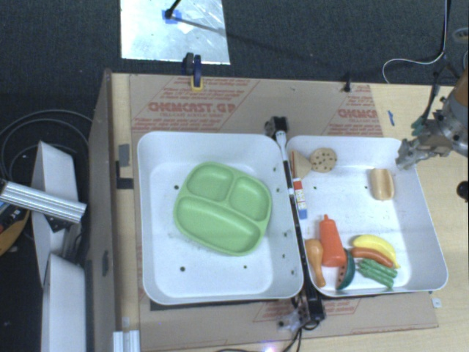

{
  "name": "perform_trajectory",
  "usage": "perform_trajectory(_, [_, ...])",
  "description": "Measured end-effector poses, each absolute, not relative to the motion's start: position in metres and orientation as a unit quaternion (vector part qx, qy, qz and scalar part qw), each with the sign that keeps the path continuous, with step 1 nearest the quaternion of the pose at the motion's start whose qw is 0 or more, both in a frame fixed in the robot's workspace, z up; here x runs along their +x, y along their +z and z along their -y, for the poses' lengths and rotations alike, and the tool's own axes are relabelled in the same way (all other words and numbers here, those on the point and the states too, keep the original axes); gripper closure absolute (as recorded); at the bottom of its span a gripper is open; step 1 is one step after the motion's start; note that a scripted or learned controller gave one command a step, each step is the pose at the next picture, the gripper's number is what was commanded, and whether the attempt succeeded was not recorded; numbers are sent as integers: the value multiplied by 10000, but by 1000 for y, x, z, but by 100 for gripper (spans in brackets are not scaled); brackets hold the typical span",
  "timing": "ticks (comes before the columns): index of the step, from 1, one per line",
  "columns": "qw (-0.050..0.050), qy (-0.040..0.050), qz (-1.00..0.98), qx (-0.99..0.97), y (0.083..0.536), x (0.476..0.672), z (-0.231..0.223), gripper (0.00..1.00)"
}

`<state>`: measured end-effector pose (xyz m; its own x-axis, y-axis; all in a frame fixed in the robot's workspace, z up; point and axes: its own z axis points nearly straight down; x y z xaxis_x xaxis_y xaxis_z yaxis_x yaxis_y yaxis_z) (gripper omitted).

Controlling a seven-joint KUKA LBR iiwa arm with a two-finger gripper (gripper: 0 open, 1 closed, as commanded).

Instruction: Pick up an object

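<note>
Grey metal fingers of the gripper (pixel 407 155) hang at the right bin's (pixel 432 226) three-o'clock rim with nothing visible between them; whether they are parted I cannot tell. Just beside them, toward seven o'clock, lies the tan bread roll (pixel 381 183), long axis running twelve to six. A round speckled cookie (pixel 322 159) sits toward nine o'clock, the orange bottle (pixel 332 242) and yellow banana (pixel 375 248) toward six; the green divided plate (pixel 223 207) occupies the left bin (pixel 157 273).

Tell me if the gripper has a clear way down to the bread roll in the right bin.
Probably yes. The gripper sits near the bread roll, which lies alone with nothing on it.
</note>
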<state>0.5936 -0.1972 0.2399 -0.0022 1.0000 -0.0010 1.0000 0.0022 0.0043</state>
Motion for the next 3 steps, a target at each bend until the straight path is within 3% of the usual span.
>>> perform_trajectory(1, [21, 17, -7094, 7048, 235, 639, 205, 100])
perform_trajectory(2, [20, 17, -7097, 7045, 228, 669, 173, 100])
perform_trajectory(3, [19, 7, -7086, 7056, 228, 667, 175, 0])
